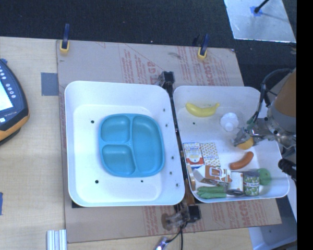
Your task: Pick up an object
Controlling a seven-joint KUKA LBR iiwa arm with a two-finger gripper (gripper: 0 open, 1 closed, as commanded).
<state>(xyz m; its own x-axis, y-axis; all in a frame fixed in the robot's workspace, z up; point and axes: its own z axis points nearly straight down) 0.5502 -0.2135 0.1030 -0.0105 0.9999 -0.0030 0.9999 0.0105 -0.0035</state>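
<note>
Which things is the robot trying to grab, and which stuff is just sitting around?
For the job:
gripper, low in the right bin
banana
sausage
small cartons
green can
clear cup

Just lying about:
blue divided plate in the left bin
handheld controller on the bench
two clamps at the board's far edge

You look down from one fixed camera above the bench (31, 191), tilted at a slant. It stands far enough off to take in both white bins (73, 139), with the arm (284, 105) entering from your right.
</note>
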